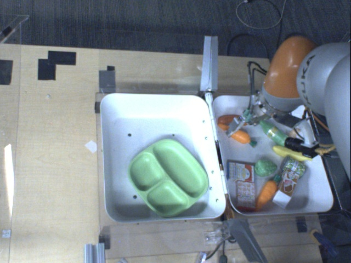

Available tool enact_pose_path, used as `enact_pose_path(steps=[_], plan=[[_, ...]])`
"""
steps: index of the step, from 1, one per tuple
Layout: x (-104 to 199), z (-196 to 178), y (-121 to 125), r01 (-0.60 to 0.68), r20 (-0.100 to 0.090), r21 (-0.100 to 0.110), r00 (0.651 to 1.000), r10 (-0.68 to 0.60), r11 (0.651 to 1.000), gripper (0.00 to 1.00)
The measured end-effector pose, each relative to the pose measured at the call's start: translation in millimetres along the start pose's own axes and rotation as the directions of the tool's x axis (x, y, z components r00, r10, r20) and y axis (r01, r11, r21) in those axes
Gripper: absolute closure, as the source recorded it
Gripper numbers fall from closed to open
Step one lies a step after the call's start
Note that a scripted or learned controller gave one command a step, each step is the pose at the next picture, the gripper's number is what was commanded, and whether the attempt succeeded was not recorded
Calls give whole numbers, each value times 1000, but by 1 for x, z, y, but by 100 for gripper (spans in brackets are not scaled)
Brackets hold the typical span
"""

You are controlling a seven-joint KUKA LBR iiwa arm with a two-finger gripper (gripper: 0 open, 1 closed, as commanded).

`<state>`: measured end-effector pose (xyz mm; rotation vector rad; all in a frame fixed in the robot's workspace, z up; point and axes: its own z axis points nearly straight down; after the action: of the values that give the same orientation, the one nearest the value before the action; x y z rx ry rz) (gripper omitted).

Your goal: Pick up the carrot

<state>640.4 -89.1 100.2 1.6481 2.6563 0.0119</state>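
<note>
At the near end of the right bin [327,201] lie a flat red-and-white packet [241,186] and, just right of it, an orange carrot-like piece [266,193] that slants up toward a green lump [266,167]. The rest of the clutter sits beyond them, loose and overlapping as if tipped in rather than arranged. The carrot [239,136] I take to be the task's thing lies toward the far-left of this bin, close to the wall it shares with the left bin [109,147]. It is flat on the floor and apart from the yellow stick [293,153] and the green bottle [272,131] to its right. Its long axis runs nearly left to right, tilted slightly, with the green stub [252,142] at the right, nearer end and the orange body pointing left and a little away. The gripper [243,126] hangs right over it, reaching in from the right, and its placement suggests this carrot is the one in hand. Whether the claw is wide, narrow or closed on anything cannot be told, as wrist and cables blur it. A grasp across the short axis would probably suit best. The left bin holds a green divided plate [169,175].
</note>
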Motion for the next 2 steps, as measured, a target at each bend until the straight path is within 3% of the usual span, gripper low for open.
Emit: enact_pose_path(steps=[1,2], plan=[[-1,-11,2,2,2,-5,1000,-2,1000,100],[36,-124,22,-67,-6,9,998,67,998,100]])
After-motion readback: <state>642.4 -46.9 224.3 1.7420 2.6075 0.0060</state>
